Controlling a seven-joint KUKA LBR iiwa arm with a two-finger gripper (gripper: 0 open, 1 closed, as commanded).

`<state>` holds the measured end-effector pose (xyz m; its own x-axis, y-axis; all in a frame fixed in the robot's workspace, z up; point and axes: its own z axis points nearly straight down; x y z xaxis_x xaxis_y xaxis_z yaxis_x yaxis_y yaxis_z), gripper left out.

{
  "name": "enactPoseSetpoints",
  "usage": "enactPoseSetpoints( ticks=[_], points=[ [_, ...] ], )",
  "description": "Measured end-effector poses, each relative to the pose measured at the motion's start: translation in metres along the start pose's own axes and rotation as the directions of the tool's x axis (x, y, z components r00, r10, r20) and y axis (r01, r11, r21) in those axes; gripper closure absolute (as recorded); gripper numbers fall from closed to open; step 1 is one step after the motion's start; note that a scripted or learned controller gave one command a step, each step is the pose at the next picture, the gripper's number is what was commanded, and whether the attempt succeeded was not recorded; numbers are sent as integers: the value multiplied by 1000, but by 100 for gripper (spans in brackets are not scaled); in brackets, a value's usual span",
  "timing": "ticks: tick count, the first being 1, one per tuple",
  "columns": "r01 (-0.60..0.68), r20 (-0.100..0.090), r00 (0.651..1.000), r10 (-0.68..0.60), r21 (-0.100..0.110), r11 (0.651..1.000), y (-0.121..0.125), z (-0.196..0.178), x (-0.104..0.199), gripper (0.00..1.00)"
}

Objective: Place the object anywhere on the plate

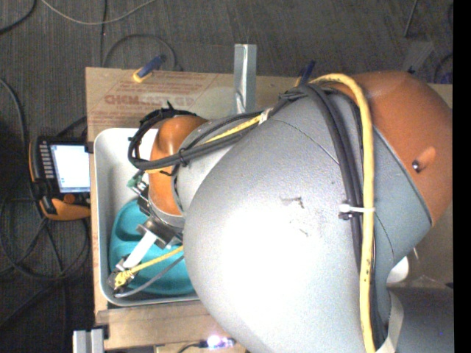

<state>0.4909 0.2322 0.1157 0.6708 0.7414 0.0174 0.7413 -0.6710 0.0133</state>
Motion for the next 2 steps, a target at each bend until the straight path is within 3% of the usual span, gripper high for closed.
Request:
enactPoseSetpoints(
  ticks=[1, 2],
  points=[
    [-378, -29, 925, 379, 16, 926, 5, 6, 3, 100],
    [-241, 27, 970, 241, 5, 970, 50, -146, -37, 100]
  ],
)
